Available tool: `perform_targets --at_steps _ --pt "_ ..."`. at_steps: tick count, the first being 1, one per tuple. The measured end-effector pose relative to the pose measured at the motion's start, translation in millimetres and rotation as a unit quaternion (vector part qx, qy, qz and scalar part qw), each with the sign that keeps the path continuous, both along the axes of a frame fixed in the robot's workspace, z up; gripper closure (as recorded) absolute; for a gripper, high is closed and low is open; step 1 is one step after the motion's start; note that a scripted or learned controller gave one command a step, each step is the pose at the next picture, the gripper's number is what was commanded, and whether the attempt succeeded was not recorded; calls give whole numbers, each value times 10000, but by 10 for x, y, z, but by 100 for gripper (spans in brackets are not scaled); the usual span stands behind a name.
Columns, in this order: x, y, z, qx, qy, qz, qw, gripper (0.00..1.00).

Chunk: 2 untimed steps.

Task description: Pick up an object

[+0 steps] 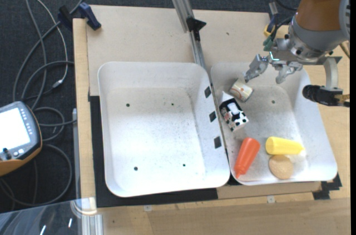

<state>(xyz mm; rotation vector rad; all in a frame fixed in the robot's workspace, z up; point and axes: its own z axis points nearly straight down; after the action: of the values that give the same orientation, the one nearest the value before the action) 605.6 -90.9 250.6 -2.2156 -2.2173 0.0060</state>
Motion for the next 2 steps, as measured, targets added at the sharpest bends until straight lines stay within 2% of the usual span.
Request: perform_targets --at_steps 1,2 --pt "8 -1 29 -4 -28 0 10000 0" --pt "62 -34 -423 -5 -2 -7 10000 0"
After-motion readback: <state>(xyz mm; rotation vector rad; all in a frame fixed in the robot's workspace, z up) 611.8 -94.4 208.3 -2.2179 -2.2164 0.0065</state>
